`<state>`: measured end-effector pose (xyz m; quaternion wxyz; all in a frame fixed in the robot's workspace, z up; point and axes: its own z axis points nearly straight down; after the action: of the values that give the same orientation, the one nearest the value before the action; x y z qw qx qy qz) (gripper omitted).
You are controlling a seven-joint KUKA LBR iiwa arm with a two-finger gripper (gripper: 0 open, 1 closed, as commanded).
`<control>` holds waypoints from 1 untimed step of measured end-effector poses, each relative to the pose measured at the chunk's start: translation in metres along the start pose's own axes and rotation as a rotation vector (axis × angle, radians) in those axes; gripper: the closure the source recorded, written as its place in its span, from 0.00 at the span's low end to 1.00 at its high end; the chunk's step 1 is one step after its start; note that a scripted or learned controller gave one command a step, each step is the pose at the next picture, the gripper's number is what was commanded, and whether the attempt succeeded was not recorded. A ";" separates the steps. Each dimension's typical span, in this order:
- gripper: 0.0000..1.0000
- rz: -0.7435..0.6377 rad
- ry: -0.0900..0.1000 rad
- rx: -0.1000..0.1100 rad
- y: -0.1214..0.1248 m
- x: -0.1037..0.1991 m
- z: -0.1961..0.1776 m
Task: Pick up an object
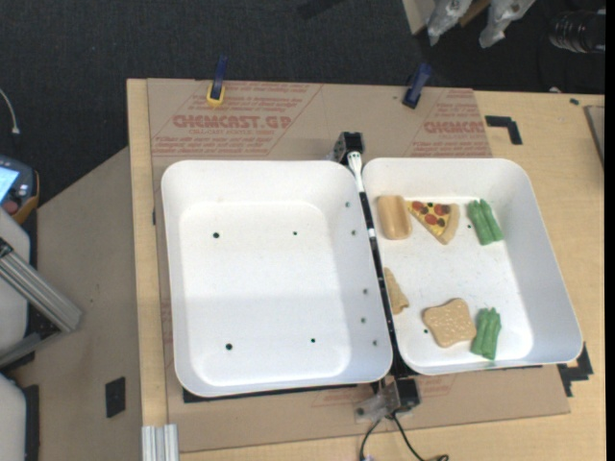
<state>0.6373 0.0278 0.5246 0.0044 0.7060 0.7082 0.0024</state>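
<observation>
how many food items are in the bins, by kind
green vegetable bunches: 2
hot dog bun: 1
pizza slice: 1
bread slice: 1
small tan piece by the divider: 1
total: 6, all in the right bin

Gripper (478, 12), twelve to one o'clock: cut off by top edge, blurred; finger position unreadable.

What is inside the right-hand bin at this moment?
The right bin holds a hot dog bun, a pizza slice, two green vegetable pieces, a toast slice and a small tan piece by the left wall. Nothing looks covered.
</observation>
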 end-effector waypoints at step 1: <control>1.00 -0.001 -0.001 -0.006 0.001 0.001 -0.011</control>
<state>0.6377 0.0286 0.5359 0.0068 0.7055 0.7086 0.0041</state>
